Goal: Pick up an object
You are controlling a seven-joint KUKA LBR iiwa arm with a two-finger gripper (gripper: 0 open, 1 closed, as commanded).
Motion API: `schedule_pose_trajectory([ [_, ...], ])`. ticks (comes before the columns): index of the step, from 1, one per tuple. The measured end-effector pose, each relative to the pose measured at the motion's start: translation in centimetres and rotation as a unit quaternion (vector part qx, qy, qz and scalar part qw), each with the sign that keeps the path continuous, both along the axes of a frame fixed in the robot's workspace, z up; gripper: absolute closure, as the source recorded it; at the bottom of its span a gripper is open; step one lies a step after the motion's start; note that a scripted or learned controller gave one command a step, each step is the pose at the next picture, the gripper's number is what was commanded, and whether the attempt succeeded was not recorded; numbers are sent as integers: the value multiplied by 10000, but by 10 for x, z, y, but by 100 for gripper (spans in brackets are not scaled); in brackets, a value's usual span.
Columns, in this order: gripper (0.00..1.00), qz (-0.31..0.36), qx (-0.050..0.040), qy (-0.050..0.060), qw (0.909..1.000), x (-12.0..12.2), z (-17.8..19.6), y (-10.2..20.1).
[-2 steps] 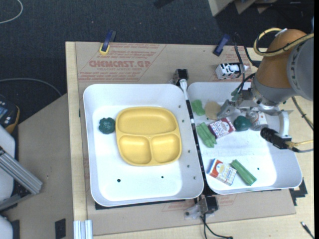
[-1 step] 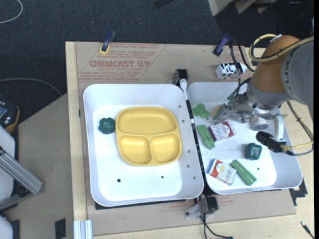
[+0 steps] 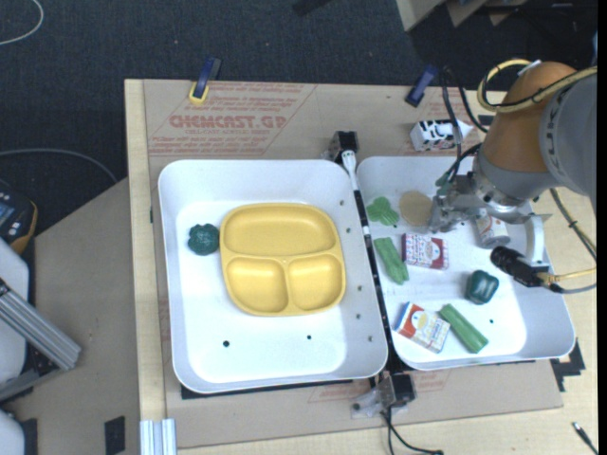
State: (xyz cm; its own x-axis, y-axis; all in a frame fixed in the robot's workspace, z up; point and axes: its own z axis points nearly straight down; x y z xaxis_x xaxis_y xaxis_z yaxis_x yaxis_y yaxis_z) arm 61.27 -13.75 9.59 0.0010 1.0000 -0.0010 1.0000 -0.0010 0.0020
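Observation:
My gripper (image 3: 444, 212) hangs low over the back of the right bin (image 3: 545, 335), just right of a tan disc (image 3: 413, 206) and above a red-and-white carton (image 3: 424, 251). Further objects lie in this bin: a small light green piece (image 3: 383, 211), a long green piece (image 3: 390, 261), a dark green rounded object (image 3: 481, 287), a red, white and yellow box (image 3: 422, 325) and a green stick (image 3: 467, 329). The view shows nothing held by the gripper.
The left bin (image 3: 190, 339) carries a yellow divided tray (image 3: 282, 257) with a dark green lump (image 3: 202, 239) to its left. A black part of the arm's wrist (image 3: 518, 266) reaches over the right bin's right side. Clamps sit at the bench's back edge.

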Motion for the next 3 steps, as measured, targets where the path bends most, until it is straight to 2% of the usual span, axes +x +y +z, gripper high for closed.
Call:
schedule_pose_trajectory([
  [1, 100, 14, -4, -29, 10000, -2, 55, 10],
  [2, 100, 13, -6, -33, 10000, 11, 109, 10],
  [3, 100, 13, -3, -21, 10000, 12, 131, 10],
])
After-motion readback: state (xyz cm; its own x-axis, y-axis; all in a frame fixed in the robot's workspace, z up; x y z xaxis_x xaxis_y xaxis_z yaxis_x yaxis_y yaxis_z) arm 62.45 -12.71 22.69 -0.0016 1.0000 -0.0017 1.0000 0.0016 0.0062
